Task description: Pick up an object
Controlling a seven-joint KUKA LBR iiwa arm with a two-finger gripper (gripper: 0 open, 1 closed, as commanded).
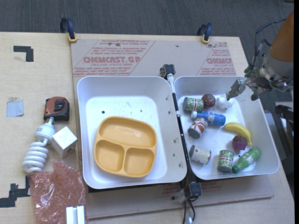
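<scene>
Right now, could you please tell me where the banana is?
The banana lies in the right bin, near its right wall, just above the purple fruit and right of the blue bottle.

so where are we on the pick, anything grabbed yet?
Nothing looks picked yet. The gripper sits over the top edge of the right bin, near the small white object, with nothing visibly in it. The banana, green bottle and cans lie in the bin. Left to do: descend, grasp, lift. The yellow tray sits in the left bin.
</scene>
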